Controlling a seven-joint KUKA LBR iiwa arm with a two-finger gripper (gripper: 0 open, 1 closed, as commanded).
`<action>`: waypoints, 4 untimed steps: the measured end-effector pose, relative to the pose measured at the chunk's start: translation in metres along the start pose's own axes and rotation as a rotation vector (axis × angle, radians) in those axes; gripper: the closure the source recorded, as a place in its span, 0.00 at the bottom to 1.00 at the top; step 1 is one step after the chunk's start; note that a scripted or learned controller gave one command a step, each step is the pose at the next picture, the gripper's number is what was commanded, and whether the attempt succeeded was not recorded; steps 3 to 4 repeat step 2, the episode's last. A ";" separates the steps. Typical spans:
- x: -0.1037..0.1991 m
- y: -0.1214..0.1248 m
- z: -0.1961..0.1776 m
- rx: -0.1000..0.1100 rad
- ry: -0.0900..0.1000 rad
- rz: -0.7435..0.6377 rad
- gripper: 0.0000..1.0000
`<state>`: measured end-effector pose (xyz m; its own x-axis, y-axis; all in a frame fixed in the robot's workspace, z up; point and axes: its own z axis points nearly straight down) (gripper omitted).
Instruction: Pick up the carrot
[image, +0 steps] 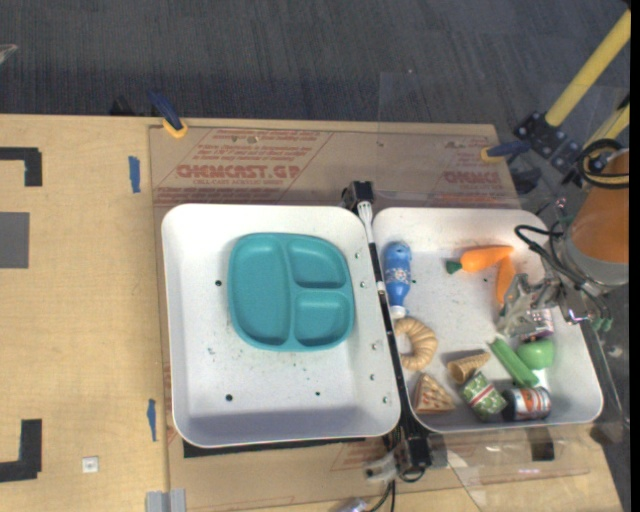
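The carrot, orange with a green stub at its left end, lies in the upper part of the right bin. A thin orange piece slants down just below its right end. My gripper hangs low over the right side of that bin, a little below and to the right of the carrot. Its metal tip sits close to the thin orange piece and above a green pepper. The arm's orange band is at the right edge.
The right bin also holds a blue bottle, a pretzel, a pizza slice, a cone and two cans. A teal divided plate lies in the left bin.
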<state>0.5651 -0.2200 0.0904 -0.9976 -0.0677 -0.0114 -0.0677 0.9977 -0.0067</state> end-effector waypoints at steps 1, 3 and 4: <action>0.000 0.003 0.001 -0.004 0.001 -0.002 0.00; -0.080 -0.008 0.004 -0.005 0.006 0.248 0.00; -0.080 -0.008 0.004 -0.005 0.006 0.248 0.00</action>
